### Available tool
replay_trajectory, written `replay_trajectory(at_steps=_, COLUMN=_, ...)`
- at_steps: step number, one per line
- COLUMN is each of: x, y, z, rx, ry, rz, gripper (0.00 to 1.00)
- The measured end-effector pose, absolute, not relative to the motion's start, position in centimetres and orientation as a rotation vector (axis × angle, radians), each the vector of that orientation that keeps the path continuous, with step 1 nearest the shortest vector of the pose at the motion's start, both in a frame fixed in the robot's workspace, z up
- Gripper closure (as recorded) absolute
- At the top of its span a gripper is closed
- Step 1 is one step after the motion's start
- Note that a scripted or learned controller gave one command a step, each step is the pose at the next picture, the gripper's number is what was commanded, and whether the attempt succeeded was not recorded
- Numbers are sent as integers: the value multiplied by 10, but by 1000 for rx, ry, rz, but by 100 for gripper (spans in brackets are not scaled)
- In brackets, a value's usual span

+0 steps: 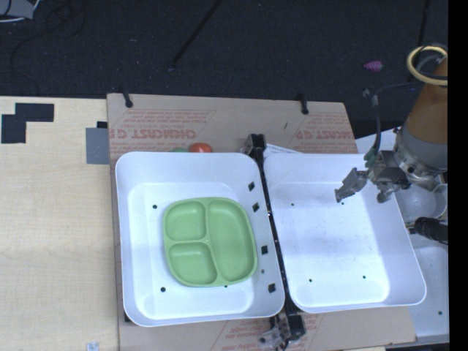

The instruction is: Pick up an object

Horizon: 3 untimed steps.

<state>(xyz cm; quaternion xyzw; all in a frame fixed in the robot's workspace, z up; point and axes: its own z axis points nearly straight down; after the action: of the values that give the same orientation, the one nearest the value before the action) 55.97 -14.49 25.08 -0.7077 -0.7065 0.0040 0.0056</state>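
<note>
— Since the only loose thing we can see in either bin is the green plate (210, 241), we take that as what we have to pick up. It lies flat in the left bin (139, 196), roughly in the middle, right way up, with its three compartments facing us.

— And the end effector (363, 184)? We see it at the far right, above the upper right corner of the right bin (409, 269), well apart from the plate.

— Are its fingers apart or together? We cannot tell from this slant; the metal parts blur into each other. Nothing shows between them, so we would not call it a hold on anything.

— How do we think the plate will handle?

— We judge it light and stiff, moulded plastic by the look of it, not fragile. The surface looks smooth, so it may slip. Lying flat, it offers little to a two-finger grasp from above.

— Then where do we take hold?

— We would go for the raised rim on one edge, or one of the ridges between compartments, with one finger on each side. The rim nearest the divider between the bins is closest to the arm (431, 115).

— Anything else around?

— A small red thing (200, 148) sits just behind the left bin's far wall, on the cardboard (219, 123).
</note>
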Motion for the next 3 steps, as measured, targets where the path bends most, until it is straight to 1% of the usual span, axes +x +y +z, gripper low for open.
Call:
replay_trajectory(at_steps=1, x=562, y=-145, z=257, rx=-2221, ry=-2221, rz=1, gripper=0)
replay_trajectory(at_steps=2, x=560, y=-147, z=193, rx=-2217, ry=-2216, rz=7, gripper=0)
replay_trajectory(at_steps=3, x=565, y=-146, z=131, rx=-2216, ry=-2216, rz=7, gripper=0)
